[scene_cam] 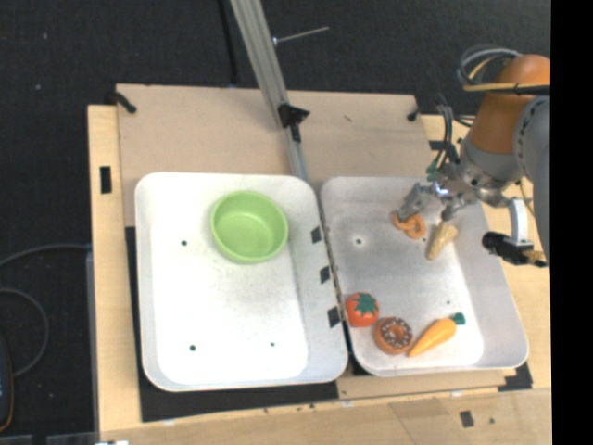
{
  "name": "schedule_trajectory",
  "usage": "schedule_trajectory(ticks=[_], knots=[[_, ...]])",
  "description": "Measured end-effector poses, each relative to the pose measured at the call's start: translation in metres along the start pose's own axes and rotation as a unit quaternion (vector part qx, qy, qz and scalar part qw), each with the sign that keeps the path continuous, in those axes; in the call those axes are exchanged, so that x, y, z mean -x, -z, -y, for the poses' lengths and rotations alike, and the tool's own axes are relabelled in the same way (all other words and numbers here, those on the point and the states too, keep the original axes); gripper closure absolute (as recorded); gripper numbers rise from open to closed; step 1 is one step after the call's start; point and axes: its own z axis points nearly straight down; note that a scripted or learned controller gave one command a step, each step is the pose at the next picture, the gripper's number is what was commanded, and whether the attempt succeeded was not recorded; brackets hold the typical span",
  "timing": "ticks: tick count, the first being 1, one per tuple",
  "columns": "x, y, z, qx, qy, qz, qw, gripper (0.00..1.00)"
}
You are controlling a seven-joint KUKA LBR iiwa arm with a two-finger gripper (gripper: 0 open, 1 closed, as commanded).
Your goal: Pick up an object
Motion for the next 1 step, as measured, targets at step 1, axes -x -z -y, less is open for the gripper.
schedule_trajectory(ticks=[1], knots=[[0.0017,0.0165,-0.0025,0.005,0.001,0.003,1.0,1.0]])
